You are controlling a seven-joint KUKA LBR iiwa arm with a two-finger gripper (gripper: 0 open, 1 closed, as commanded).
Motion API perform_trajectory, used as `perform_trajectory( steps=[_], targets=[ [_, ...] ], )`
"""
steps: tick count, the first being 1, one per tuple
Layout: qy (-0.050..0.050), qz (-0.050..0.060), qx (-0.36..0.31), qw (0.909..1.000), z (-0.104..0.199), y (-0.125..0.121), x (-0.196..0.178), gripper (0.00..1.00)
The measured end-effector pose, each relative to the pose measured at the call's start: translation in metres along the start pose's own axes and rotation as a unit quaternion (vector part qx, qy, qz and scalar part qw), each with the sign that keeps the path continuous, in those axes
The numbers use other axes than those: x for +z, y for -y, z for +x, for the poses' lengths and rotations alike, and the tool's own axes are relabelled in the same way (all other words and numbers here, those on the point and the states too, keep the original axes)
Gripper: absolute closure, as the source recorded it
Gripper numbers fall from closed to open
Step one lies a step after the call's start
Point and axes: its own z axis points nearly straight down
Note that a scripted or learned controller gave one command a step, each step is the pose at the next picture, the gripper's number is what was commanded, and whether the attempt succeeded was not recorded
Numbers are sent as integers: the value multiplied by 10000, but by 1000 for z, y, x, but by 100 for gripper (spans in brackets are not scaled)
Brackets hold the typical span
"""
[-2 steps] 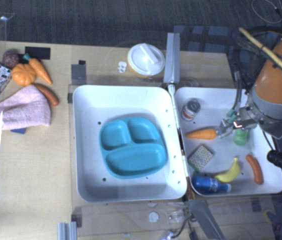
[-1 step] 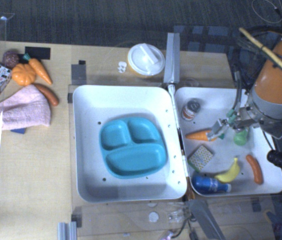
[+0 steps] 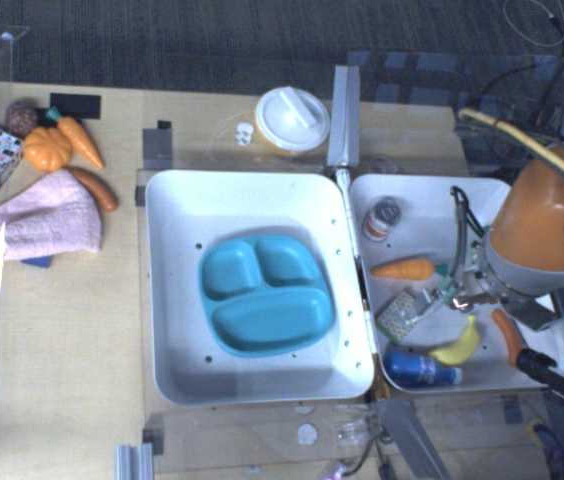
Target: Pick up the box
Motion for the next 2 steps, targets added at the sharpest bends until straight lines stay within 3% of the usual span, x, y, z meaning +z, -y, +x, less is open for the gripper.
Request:
perform_trajectory(
  steps=[1, 2],
  targets=[
    [-15, -73, 1840, 9829, -1, -5, 63, 0],
    [-7, -140, 1829, 9830, -1, -10, 49, 100]
  ],
)
